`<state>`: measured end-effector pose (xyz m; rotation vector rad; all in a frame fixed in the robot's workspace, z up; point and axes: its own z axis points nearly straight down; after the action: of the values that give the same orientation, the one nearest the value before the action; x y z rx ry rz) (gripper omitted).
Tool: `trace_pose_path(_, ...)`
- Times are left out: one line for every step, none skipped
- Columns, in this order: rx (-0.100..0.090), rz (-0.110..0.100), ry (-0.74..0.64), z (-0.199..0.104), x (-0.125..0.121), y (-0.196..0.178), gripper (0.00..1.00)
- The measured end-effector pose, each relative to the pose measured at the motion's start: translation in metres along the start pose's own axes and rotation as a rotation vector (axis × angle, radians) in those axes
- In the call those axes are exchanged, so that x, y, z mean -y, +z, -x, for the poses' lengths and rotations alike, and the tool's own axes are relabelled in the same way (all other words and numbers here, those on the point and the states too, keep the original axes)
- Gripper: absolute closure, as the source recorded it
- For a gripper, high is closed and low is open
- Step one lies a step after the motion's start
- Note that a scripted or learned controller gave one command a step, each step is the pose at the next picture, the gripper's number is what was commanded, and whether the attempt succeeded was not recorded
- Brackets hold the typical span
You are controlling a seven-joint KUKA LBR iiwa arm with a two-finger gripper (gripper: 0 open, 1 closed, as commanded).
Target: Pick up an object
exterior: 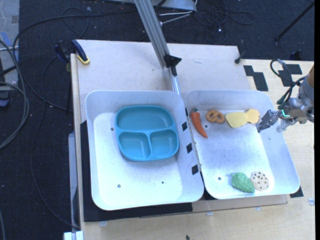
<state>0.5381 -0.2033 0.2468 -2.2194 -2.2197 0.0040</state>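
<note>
The right bin (280, 149) holds an orange carrot (199, 124) by its left wall, a brown pretzel (215, 116), a yellow gourd-shaped piece (242, 118), a green leafy piece (242, 182) and a chocolate-chip cookie (259, 180). My gripper (276, 122) hovers at the bin's upper right rim, just right of the yellow piece. Its fingers stand open, and nothing lies between them.
A blue divided plate (147, 132) lies in the left bin (100, 179). A slanted metal pole (152, 26) rises behind the two bins. Cables run across the dark floor around the bench.
</note>
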Motion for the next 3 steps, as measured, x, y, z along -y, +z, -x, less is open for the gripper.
trace_pose_path(0.001, 0.004, -0.001, 0.000, -0.001, -0.002, 0.00)
trace_pose_path(-0.001, 0.000, 0.000, -0.008, -0.001, 0.059, 0.00)
trace_pose_path(-0.001, -0.001, 0.000, -0.013, -0.004, 0.122, 0.00)
